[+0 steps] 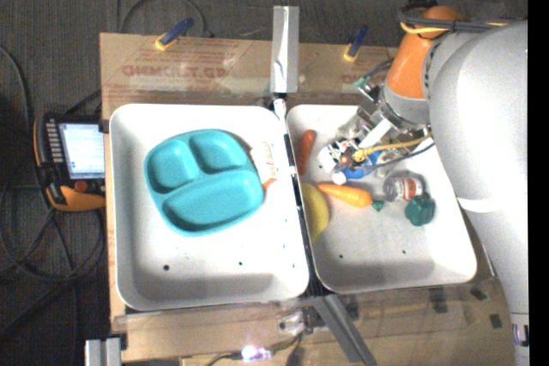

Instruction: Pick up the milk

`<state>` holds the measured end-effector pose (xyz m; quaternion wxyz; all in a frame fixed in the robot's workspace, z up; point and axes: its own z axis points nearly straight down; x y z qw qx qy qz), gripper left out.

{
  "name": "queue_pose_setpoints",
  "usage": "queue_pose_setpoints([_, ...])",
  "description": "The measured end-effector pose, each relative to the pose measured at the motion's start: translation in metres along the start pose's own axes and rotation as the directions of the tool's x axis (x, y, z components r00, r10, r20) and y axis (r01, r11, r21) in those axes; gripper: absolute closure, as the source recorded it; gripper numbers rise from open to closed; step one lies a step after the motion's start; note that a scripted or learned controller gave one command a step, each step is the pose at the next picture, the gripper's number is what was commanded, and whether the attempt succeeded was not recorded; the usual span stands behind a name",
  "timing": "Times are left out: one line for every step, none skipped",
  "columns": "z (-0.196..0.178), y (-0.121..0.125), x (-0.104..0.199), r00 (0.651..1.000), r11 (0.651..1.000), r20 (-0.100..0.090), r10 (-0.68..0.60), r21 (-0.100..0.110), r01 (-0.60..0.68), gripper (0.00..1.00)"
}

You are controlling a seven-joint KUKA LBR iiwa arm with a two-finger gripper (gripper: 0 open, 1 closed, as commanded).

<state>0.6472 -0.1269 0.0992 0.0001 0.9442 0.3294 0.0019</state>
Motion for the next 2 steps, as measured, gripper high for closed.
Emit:
queue_pose_setpoints([-0.083, -0.042, 0.046, 0.999, 0.999, 0.006, -0.036, 0.004, 0.036, 0.00])
queue_pose_setpoints([-0.023, -0.017, 0.032, 0.999, 0.999, 0.004, -0.034, 0.002, 0.034, 0.00])
